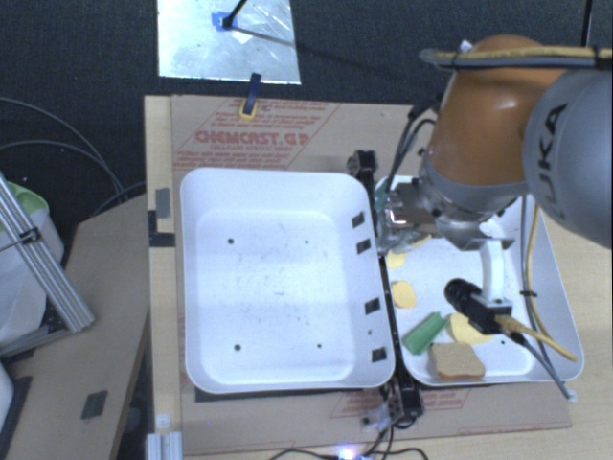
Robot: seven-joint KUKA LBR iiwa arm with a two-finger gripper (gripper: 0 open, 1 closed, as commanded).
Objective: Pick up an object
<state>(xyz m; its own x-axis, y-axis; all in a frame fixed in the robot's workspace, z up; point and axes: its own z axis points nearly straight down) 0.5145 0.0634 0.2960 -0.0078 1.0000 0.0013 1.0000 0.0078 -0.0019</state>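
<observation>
Over the right bin (512,364), the arm's gripper (400,218) near the bin's left wall, its grasp impossible to tell; nearby, green piece (422,332), tan block (456,360), yellow slice (404,295)

Robot lab, KUKA arm (517,113), white bins (278,276), aluminium framing (43,266)

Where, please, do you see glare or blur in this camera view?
In the camera view, glare washes over the metal sheet beyond the bins; the arm's orange band looks soft and blurred; the left bin is evenly lit, with faint shadow along its walls; the green block and tan sponge look fairly sharp.
</observation>
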